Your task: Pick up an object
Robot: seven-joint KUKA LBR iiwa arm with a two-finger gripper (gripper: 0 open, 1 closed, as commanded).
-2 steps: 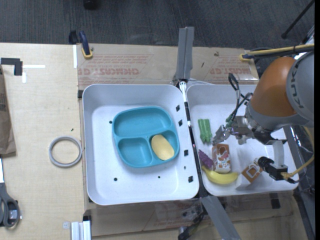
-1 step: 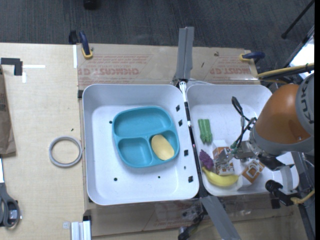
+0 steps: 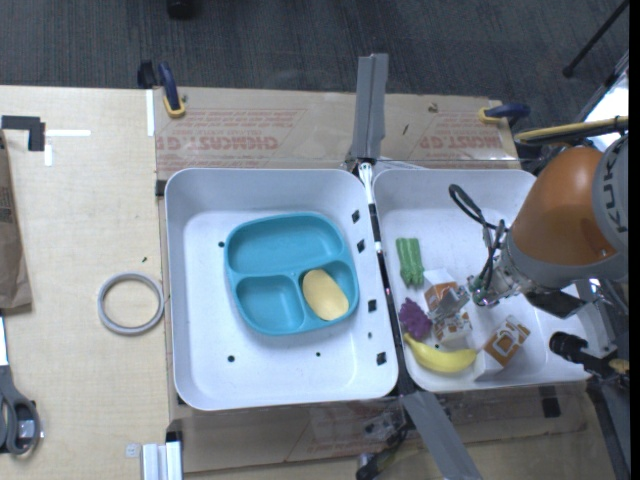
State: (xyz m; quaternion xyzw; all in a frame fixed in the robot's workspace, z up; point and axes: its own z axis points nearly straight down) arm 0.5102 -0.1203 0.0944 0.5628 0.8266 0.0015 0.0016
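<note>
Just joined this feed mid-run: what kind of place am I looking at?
Likely a robotics lab bench: two white bins on a wooden table with cardboard clamped down, toy food like a banana, and the arm's gripper low in the right-hand bin.

A robotics lab is showing here: a wooden desk (image 3: 80,238) is carrying two white bins (image 3: 190,298) clamped (image 3: 172,96) over cardboard, toy food (image 3: 440,356) is lying in the right one, and dark carpet (image 3: 300,18) is stretching beyond.
</note>
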